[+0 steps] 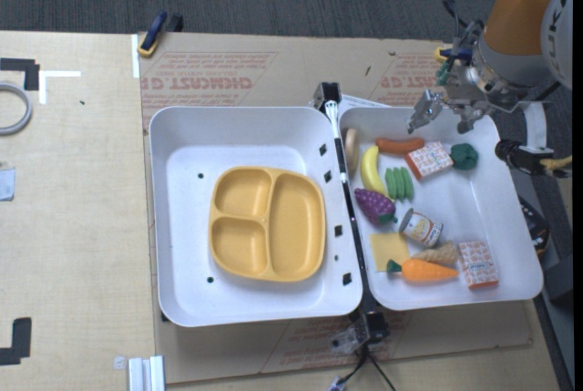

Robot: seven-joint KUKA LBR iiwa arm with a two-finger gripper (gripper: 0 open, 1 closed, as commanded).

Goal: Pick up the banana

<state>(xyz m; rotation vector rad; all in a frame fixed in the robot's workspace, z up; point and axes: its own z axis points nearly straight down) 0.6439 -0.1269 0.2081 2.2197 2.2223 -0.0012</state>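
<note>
Currently, entries are recorded from the single overhead slanted view.

Hidden or cut off: the arm is cropped by the upper right corner of the frame; only its orange band and grey wrist are seen. A pale item behind the banana, against the bin's left wall, is partly covered and cannot be identified.

Hard to make out: the gripper is seen as a dark cluster of metal over the far rim of the right bin. Whether its fingers are spread or closed cannot be told; nothing is seen between them.

Banana: yellow, curved, lying lengthwise in the upper left part of the right bin, just beside the left wall. It is seen below and left of the gripper, apart from it.

Neighbours: green pea pods lie just right of the banana; a purple bunch of grapes is at its lower end; an orange-red sausage lies across above it.

Other contents, right bin: a small red and white box, a green piece, a tin can, a carrot.

Left bin: a yellow divided tray is seen at its centre.
</note>
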